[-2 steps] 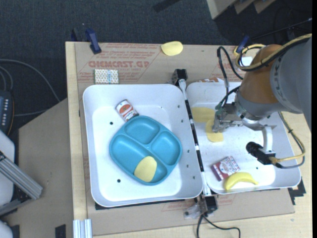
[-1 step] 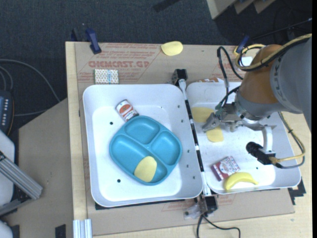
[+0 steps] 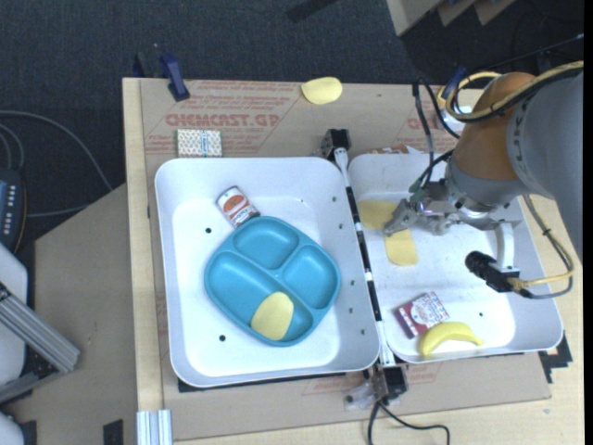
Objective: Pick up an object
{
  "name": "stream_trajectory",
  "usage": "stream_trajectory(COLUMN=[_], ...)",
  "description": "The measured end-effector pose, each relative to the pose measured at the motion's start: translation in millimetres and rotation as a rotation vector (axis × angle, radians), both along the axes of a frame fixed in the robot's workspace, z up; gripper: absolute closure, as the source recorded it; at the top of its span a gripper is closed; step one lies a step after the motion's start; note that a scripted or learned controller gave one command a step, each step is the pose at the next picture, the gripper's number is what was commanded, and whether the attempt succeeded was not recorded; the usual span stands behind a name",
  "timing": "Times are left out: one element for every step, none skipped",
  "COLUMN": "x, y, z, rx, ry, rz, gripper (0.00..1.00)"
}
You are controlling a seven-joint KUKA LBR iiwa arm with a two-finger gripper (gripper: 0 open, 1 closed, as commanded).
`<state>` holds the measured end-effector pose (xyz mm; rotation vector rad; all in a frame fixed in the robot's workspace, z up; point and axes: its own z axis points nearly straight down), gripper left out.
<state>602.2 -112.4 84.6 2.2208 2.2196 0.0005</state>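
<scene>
**Claw low over the right bin**

Brown board covers our bench [image 3: 269,109], bearing two white bins. We see the claw [image 3: 410,213] in the right bin [image 3: 533,318], just above a yellow wedge [image 3: 401,249]; we cannot tell its state. A banana [image 3: 447,338] lies beside a red packet [image 3: 422,311].

Printed in red across the cardboard sheet [image 3: 250,109] at upper centre of the frame: "CHEMCAST GP"; other labels unreadable.

Divided plate [image 3: 269,272] in left bin [image 3: 176,248]; banana [image 3: 449,338] in right bin [image 3: 528,318], near corner.
</scene>
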Motion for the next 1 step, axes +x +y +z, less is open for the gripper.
stream_trajectory(x=[-22.0], y=[15.4], z=[-0.2], rx=[0.002], ry=[0.004], rz=[0.0], gripper=[0.0])
